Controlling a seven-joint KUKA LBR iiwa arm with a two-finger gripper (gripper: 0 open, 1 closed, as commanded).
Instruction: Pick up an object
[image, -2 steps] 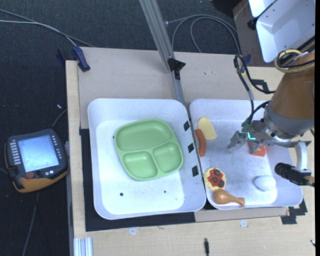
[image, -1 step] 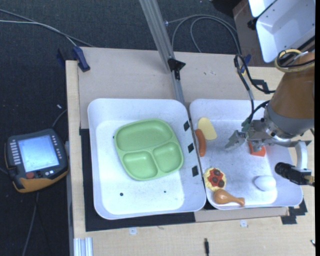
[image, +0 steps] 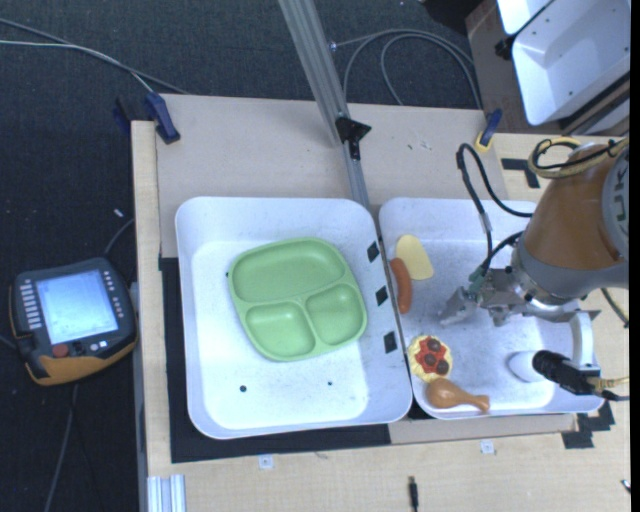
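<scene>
- Orange toy sausage lies in the right bin, along its left wall, touching a yellow chip-shaped piece just above it; either would do as the object to pick.
- Nearer the bin's front-left corner sit a small round pizza toy and a tan drumstick, close together; a white egg-like piece rests toward the front-right.
- My jaws hang low over the middle of this bin, right of the sausage and apart from it; whether they are parted or clenched I cannot tell, and nothing shows between them.
- Judging by this, nothing is lifted yet: the reach is made, the grasp and the raise are left.
- Left bin holds a green divided plate, untouched, on the wooden worktop.
</scene>
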